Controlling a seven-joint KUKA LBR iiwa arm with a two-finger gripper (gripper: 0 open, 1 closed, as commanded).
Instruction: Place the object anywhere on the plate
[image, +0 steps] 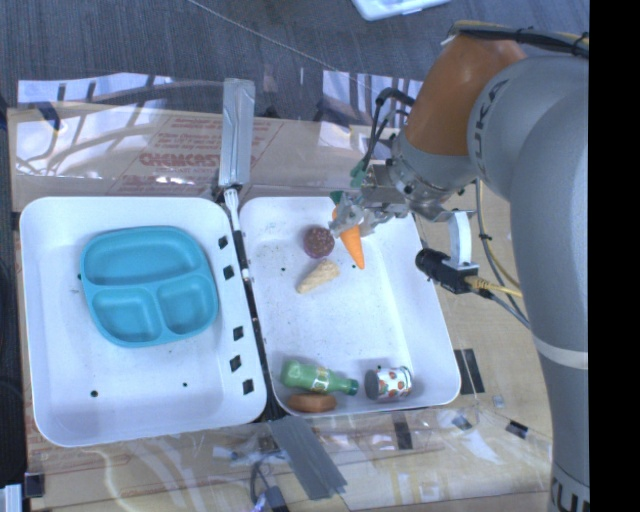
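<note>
A blue plate (148, 282) with three compartments lies in the left bin (60, 400). My gripper (352, 222) hangs over the back of the right bin (400, 300), and an orange carrot (354, 247) sits between its fingers, pointing down toward the bin floor. Just left of the carrot rests a dark red round piece (319, 240). A pale wedge (318, 276) lies a little in front of it.
Along the right bin's front edge lie a green bottle (316, 378), a brown bun-like item (312, 403) and a small red-spotted can (388, 382). A divider wall (243, 300) separates the two bins. The arm's grey body (540, 200) fills the right side.
</note>
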